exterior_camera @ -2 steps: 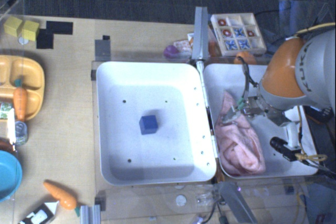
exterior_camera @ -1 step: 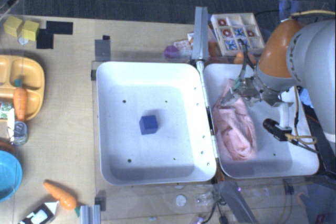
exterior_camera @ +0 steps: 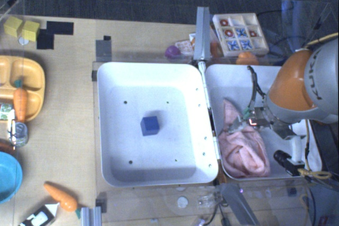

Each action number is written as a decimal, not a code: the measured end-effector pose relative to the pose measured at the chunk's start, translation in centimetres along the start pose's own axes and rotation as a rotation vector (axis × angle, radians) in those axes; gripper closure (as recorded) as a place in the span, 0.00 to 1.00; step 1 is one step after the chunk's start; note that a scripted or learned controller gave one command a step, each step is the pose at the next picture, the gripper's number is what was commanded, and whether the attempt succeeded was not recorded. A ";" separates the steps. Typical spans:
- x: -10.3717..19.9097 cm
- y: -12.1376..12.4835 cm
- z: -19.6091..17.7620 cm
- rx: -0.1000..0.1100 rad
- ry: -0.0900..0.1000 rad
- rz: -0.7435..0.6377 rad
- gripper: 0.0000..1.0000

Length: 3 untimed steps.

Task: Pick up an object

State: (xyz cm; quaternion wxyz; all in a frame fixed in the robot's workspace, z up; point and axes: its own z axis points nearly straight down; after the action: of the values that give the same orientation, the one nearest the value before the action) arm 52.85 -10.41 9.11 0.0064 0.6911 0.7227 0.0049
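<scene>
- Orange-banded arm [exterior_camera: 296, 87] rises closest to the lens, reaching in from the right over the right bin [exterior_camera: 233, 79].
- Its gripper [exterior_camera: 255, 121] sits low at the upper right edge of the pink cloth [exterior_camera: 241, 148]. Whether it is clenched or released cannot be told, as the wrist hides the tip.
- The pink cloth lies crumpled along the left side of the right bin, close against the wall shared with the left bin [exterior_camera: 122, 87].
- It looks soft, light and limp. It should not slip or break, but it would likely sag and trail once lifted.
- Best hold, I judge: pinch a raised fold near the middle of the heap — a flat edge could let the gripper close on nothing or scrape the bin floor.
- The other candidate is the blue cube [exterior_camera: 150, 125], alone near the middle of the left bin and well apart from the gripper.
- It appears small, stiff and light. Two opposite flat faces would make a sure hold, though smooth sides may slide if the grip is off-centre.
</scene>
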 end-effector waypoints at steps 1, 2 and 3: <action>1.9 4.4 0.1 -0.001 0.001 -0.096 0.00; 0.5 11.9 0.4 0.005 0.001 -0.004 0.00; 1.1 1.4 0.0 0.001 0.001 -0.062 0.00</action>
State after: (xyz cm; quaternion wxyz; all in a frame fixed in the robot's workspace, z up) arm 54.23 -9.28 9.11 0.0060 0.6684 0.7438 0.0047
